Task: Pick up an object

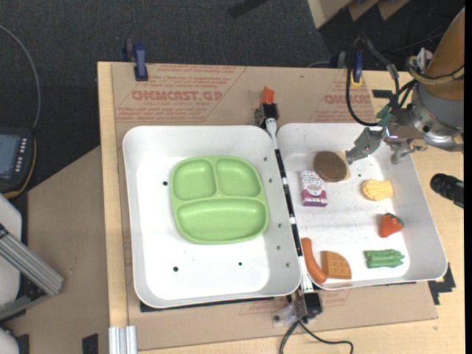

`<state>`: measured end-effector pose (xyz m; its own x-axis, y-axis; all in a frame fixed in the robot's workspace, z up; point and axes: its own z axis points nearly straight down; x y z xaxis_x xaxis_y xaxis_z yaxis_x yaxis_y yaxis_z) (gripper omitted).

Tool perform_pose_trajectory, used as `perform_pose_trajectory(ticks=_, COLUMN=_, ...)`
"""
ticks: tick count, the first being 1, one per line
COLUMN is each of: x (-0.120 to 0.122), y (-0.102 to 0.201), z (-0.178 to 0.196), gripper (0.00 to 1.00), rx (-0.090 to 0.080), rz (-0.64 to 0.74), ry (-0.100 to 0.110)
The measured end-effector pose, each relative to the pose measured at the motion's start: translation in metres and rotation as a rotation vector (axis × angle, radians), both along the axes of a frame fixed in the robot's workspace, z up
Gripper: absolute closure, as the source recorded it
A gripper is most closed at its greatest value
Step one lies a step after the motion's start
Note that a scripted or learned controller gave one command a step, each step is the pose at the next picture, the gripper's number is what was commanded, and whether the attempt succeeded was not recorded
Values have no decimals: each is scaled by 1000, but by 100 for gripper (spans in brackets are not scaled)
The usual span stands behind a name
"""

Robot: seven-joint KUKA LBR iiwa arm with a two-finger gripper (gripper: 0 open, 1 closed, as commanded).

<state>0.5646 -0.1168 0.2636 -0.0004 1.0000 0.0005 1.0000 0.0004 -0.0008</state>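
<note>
Near rim: the right bin (435, 268) has a green bean bundle (384, 258) at its 5 o'clock, just inside the front wall, with a waffle piece (336, 265) and an orange-red sausage (313, 260) touching each other at 7 o'clock against the divider side.
Open room: bare white floor lies in the middle of the right bin, between the front row and the items farther back.
Left bin: the left bin (147, 257) holds a green divided plate (219, 198), centred and slightly toward 12 o'clock, with bare floor all around it.
Mid right bin: a red strawberry-like piece (390, 225) at 3 o'clock, near the right wall; a yellow corn piece (377, 190) just beyond it; a purple-and-white carton (313, 188) at 9 o'clock, near the divider.
Far right bin: a brown round cookie (331, 166) at 11 o'clock, just beside the carton.
Claw: the gripper (380, 144) hovers over the far edge of the right bin at 1 o'clock, fingers spread apart with nothing between them.
Relation: the cookie lies near the gripper at its 8 o'clock; the corn piece lies at its 6 o'clock, apart from it.
Far edge: the brown board (184, 94) runs behind both bins, with blue clamps (138, 59) at its back rim.
</note>
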Motion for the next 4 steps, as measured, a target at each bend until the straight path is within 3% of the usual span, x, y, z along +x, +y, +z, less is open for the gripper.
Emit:
perform_pose_trajectory(ticks=1, x=59, y=44, z=-69, gripper=0, rx=1, rz=5, ry=0)
perform_pose_trajectory(ticks=2, x=24, y=-33, z=-128, gripper=0, rx=-1, rz=-6, ry=6)
perform_pose_trajectory(ticks=3, x=26, y=-93, z=-167, gripper=0, rx=-1, rz=5, ry=-11)
perform_pose_trajectory(ticks=4, x=22, y=-95, z=-162, gripper=100, rx=-2, rz=0, ry=-4)
